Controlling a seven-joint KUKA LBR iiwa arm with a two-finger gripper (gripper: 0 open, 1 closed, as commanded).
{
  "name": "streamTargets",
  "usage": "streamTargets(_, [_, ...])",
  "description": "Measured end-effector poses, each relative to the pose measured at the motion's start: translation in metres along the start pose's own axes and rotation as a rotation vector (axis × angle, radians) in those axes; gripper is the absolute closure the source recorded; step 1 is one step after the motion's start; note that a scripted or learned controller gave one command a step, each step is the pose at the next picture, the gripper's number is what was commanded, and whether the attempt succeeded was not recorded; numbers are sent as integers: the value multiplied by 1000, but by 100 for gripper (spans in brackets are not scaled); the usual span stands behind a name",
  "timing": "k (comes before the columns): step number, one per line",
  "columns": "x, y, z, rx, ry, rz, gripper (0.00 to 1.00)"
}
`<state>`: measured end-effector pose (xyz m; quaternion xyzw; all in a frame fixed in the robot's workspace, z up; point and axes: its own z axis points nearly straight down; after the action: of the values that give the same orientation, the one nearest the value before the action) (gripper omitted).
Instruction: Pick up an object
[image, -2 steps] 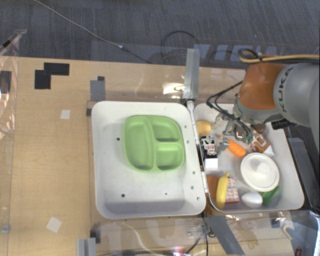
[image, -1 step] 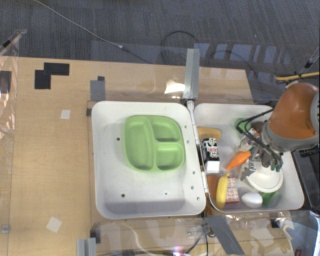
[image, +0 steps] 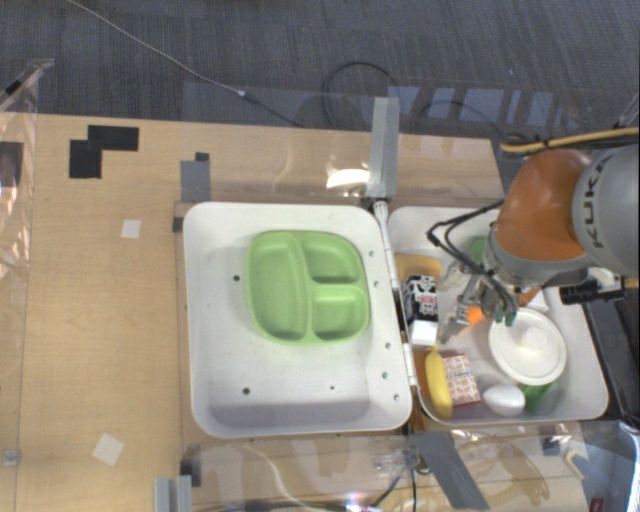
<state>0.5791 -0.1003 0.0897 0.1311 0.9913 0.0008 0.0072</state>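
Gripper (image: 478, 312), fingers spread and grasping nothing, hangs above clutter; the glossy round white bowl (image: 527, 347) sits at its four o'clock.

The worktop (image: 90, 330) looks like pale wood or laminate, smooth, with a clear plastic film over it that catches glare near the top. Both bins, the left bin (image: 215, 330) and the right bin (image: 590, 390), look like matt white plastic. The green divided plate (image: 305, 285) is smooth plastic with a soft sheen. The white bowl (image: 527, 347) is glossy. The yellow banana-like toy (image: 437, 381) appears as shiny plastic. The arm's orange band (image: 535, 205) is smooth and satin; its grey shell (image: 610, 205) is matt
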Motion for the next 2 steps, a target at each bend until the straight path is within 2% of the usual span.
streamTargets(1, [45, 5, -1, 0, -3, 69, 0])
streamTargets(2, [-50, 24, 3, 8, 8, -64, 0])
